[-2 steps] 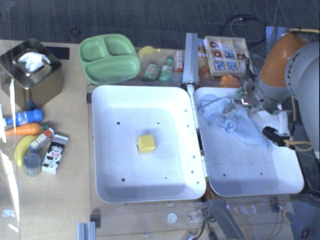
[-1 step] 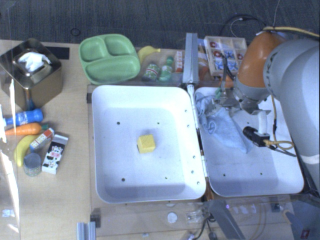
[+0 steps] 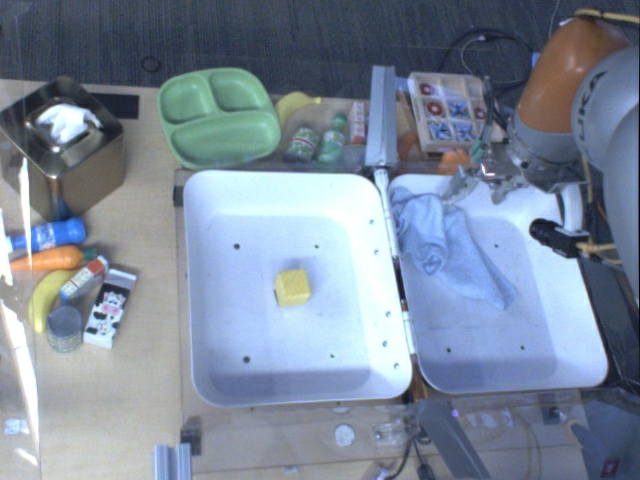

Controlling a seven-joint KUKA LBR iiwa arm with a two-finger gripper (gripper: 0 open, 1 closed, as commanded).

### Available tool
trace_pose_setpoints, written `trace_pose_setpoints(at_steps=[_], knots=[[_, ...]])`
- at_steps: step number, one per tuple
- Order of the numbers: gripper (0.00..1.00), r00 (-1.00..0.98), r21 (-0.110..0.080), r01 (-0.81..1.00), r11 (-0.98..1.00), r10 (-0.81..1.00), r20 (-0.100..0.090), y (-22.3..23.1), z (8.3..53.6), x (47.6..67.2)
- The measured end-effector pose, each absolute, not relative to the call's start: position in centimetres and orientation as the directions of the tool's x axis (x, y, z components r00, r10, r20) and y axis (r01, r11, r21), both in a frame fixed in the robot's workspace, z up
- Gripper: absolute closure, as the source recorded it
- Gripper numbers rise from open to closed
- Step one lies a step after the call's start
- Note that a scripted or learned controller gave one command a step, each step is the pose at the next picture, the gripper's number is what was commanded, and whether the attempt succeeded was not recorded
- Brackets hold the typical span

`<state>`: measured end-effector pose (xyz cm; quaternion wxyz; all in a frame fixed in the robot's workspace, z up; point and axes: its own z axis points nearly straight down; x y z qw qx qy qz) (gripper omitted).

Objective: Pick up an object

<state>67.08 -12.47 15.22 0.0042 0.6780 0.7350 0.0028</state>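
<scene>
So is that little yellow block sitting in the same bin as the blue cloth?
No, the yellow block lies alone in the left bin, while the blue cloth is crumpled in the right bin.

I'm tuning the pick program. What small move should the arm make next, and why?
Probably lower the gripper leftward onto the blue cloth. The gripper sits at the right bin's far edge, and the cloth lies crumpled just beside it, much nearer than the yellow block in the left bin.

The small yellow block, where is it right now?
The small yellow block lies near the middle of the left white bin, apart from the blue cloth in the right bin.
</scene>
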Motion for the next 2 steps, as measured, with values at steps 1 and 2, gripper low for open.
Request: trace_pose_setpoints(at_steps=[1, 2], knots=[[0.00, -0.102, 0.014, 0.995, 0.102, 0.995, -0.003, -9.1, 9.1, 66.4], [0.00, -0.141, 0.010, 0.990, 0.141, 0.990, -0.003, -15.6, 12.8, 67.1]])
